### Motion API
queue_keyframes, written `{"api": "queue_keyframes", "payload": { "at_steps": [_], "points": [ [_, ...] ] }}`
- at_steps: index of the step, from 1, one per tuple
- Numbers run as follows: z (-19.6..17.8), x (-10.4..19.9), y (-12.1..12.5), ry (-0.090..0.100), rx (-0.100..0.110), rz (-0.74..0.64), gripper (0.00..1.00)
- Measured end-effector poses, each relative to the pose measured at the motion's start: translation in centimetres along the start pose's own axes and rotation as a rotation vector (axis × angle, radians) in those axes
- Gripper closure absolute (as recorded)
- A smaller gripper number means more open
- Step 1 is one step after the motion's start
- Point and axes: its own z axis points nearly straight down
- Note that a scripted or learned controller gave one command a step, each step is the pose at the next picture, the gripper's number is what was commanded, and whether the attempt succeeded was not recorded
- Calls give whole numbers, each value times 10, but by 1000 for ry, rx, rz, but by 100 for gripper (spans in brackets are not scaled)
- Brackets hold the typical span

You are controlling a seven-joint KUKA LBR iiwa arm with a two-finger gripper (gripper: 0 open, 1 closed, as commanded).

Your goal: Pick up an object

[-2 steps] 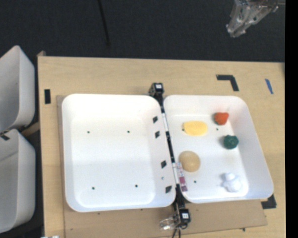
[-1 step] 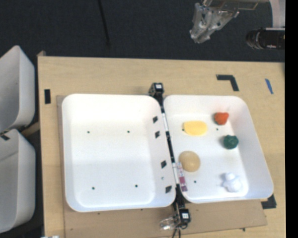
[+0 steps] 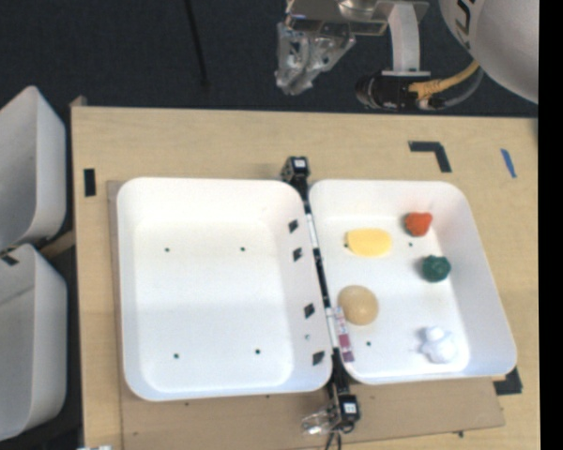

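The right bin holds several small things: a flat yellow piece, a red-orange lump, a dark green ball, a tan round ball and a white crumpled thing. My gripper hangs high at the top of the view, beyond the bench's far edge and well away from both bins. Nothing shows between its fingers.
The left bin lies beside the right one, joined by a black clip strip down the middle. White containers stand off the bench's left side. Black and blue tape marks sit on the bench at the far right.
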Motion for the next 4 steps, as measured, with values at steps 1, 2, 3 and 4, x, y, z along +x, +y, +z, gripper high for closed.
{"api": "queue_keyframes", "payload": {
  "at_steps": [1,2,3,4],
  "points": [
    [-32,74,-47,3,-7,-2,100],
    [-54,93,-48,1,-7,4,100],
    [-52,92,-39,-1,-5,7,100],
    [-52,92,-35,0,-6,8,100]
  ]
}}
